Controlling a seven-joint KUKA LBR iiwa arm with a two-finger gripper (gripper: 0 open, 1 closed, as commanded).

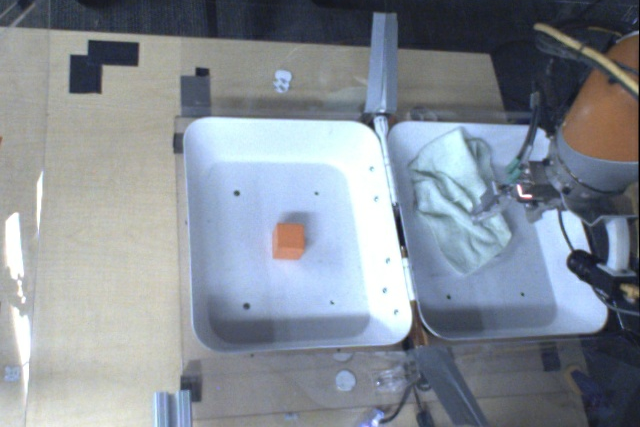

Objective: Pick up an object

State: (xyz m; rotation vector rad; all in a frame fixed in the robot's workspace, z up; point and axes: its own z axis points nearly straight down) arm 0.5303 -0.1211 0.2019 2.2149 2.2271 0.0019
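A small orange cube [289,241] rests near the middle of the left bin [215,315]. A crumpled pale cloth [455,200] lies in the upper left part of the right bin [530,315]. My gripper [492,203] reaches in from the right and is down at the cloth's right edge, touching or pressing into its folds. The cloth hides the gripper's tip. The arm's orange band [600,110] and grey wrist sit above the bin's right side.
A grey metal post [382,65] stands at the back between the two bins. Black cables [600,275] hang by the right bin's right rim. Black tape marks [100,63] lie on the wooden bench at the far left.
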